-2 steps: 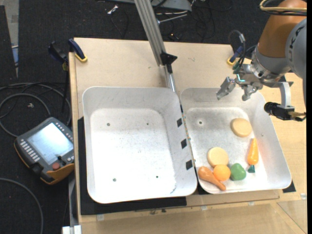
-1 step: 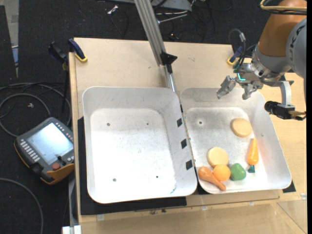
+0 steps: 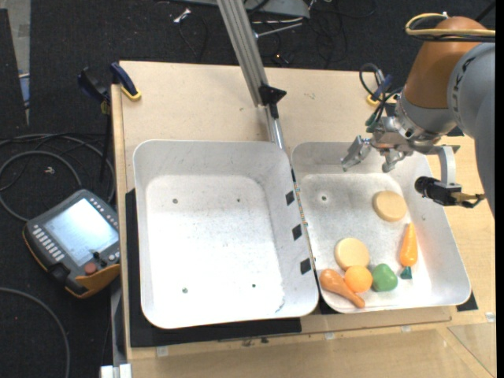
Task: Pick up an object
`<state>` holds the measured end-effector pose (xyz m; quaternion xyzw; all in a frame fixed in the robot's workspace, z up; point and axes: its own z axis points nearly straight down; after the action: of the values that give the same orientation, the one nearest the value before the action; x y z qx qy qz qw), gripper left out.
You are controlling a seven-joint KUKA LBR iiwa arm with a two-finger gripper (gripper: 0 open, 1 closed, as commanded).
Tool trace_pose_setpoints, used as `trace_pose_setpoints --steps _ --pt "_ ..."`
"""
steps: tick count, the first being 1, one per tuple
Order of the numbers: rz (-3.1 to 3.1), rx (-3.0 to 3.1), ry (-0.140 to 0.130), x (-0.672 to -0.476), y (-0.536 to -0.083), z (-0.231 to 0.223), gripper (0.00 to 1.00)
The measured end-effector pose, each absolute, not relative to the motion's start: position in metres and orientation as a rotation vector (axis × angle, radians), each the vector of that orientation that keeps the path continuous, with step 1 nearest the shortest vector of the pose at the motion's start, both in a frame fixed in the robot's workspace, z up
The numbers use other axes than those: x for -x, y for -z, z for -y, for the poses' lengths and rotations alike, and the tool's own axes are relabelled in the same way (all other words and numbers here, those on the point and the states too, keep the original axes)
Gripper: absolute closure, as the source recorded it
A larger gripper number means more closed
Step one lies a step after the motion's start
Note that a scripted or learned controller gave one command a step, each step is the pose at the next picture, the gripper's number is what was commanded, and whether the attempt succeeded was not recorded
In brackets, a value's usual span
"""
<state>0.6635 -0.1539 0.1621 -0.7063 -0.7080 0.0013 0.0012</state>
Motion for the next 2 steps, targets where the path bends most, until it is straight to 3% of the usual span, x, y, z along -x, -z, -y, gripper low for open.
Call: trace_pose_setpoints --steps 1,2 --pt "2.221 2.216 -0.006 -0.6636 -0.0977 0.1552 0.0" --pt "2.226 2.217 -0.002 -0.6639 -0.0954 0.1545 0.0"
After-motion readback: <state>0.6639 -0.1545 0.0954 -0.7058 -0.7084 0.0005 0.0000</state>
